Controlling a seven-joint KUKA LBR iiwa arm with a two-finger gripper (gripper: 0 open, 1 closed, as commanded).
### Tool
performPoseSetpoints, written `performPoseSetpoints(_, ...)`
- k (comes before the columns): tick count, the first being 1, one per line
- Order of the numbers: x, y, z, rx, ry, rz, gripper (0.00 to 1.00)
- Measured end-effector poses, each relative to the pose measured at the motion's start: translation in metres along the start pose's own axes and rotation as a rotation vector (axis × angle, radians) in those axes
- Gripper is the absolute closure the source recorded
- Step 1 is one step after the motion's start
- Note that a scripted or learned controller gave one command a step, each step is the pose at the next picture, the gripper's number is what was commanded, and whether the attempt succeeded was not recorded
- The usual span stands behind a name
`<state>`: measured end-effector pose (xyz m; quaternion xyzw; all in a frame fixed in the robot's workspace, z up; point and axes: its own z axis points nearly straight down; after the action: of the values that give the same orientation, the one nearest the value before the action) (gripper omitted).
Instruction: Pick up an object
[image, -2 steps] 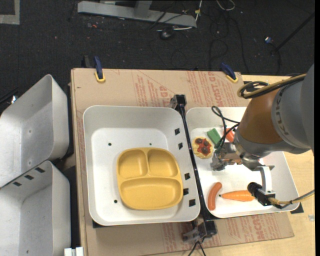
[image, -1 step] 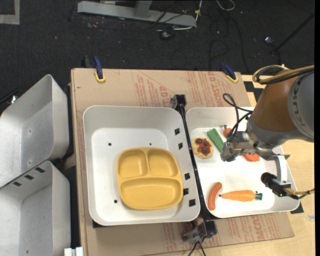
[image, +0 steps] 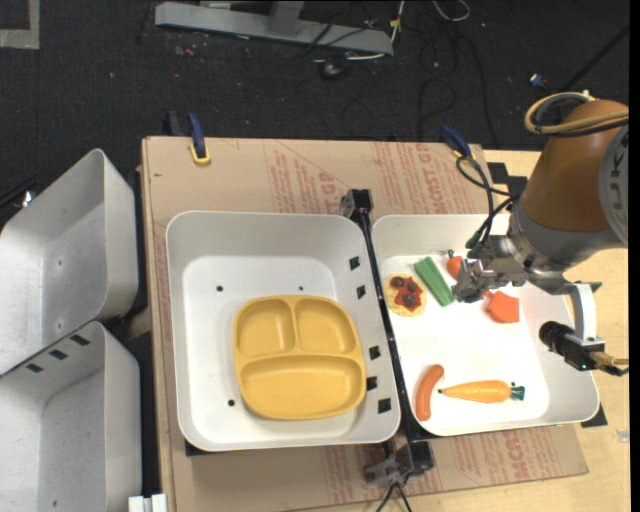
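Dark carpet strewn with black cables surrounds a brown cardboard-topped bench (image: 270, 180), on which two shallow white bins sit side by side. In the left white bin (image: 200, 250) lies a yellow plastic divided plate (image: 298, 356) with three compartments, roughly in the middle of the bin floor. Beyond the bench, at the far left, stand two more white tubs (image: 60, 300), tilted and stacked one ahead of the other.

In the right white bin (image: 560, 405) lie several toy foods. A small round pastry with dark red berries on top (image: 405, 294) rests near the bin's left wall. Just beside it, toward the right, a green rectangular block (image: 434, 280) lies at a slant. A red-orange wedge-shaped piece (image: 503, 306) sits farther right, near the middle of the bin. Along the near edge, a red sausage (image: 428, 391) curves upright, and next to it an orange carrot with a green stem end (image: 480, 392) lies flat, pointing left.

The grey arm with its orange band (image: 570, 190) reaches in from the right, and the two-finger gripper (image: 472, 283) hangs low over the bin's far part, between the green block and the red-orange wedge. A small patch of orange-red shows beside the gripper's head, but whether it is held cannot be told, nor how wide the gripper stands.
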<state>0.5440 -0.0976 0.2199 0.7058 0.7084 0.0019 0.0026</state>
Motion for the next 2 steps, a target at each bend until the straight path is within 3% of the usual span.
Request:
performPoseSetpoints(1,0.0,0.001,-0.036,0.002,0.0,0.001,1.0)
performPoseSetpoints(2,0.045,0.005,-0.023,0.007,0.002,-0.003,1.0)
